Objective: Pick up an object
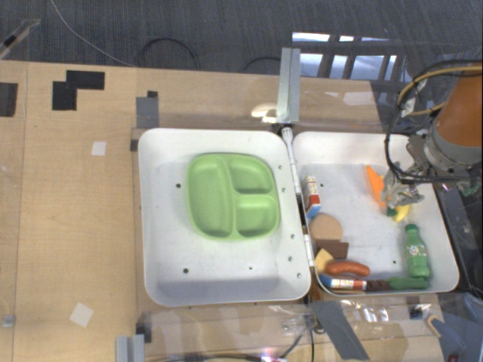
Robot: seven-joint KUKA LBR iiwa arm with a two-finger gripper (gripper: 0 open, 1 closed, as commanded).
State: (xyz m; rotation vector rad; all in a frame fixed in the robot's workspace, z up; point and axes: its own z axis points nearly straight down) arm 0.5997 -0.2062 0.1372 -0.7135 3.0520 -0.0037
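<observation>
My gripper [399, 196] hangs low over the right side of the right bin [355, 153], under the orange-banded wrist. An orange carrot-like piece [374, 183] lies just to its left. A small yellow and green object [401, 214] sits directly below the gripper tip, partly covered by it. A green bottle [414, 253] lies further toward the front. Nothing can be made out held in the gripper.
The right bin's front left holds a white tube [312, 191], a tan disc [327, 226], a brown block [335, 248], a yellow wedge [323, 260] and a sausage [347, 268]. In the left bin [162, 277] lies a green divided plate [232, 196].
</observation>
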